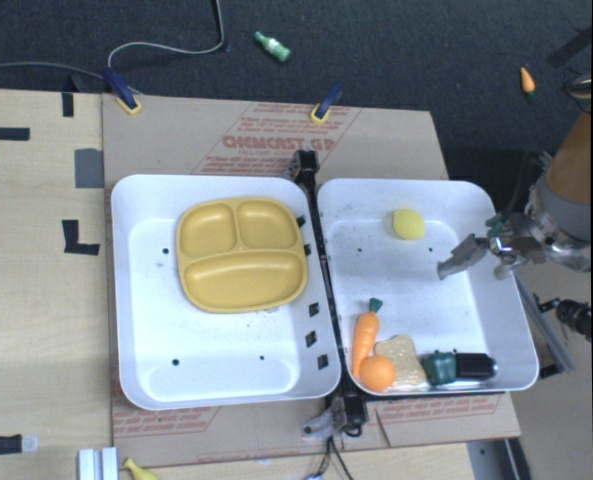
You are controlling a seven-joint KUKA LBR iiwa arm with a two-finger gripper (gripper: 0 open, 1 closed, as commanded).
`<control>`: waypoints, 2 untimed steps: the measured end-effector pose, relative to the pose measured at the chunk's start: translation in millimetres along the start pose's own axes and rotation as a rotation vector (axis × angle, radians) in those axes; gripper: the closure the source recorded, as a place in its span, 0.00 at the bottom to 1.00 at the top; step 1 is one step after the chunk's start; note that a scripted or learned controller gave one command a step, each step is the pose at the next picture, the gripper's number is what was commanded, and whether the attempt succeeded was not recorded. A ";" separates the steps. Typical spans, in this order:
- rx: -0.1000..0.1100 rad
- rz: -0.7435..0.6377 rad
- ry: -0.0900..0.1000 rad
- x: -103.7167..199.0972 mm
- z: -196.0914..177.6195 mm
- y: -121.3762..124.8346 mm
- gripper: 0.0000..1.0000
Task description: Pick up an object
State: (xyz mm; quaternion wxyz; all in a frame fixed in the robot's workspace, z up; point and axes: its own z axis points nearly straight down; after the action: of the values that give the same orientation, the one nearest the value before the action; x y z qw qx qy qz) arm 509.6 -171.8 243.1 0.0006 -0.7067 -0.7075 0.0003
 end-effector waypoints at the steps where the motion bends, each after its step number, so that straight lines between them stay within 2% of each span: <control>1: -0.001 0.000 0.000 10.3 151.2 51.3 0.00; 2: -0.006 -0.001 -0.001 41.7 156.7 143.1 0.00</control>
State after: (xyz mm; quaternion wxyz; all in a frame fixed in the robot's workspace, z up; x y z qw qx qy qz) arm 652.5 -129.9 86.2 -0.0021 -0.7062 -0.7080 -0.0015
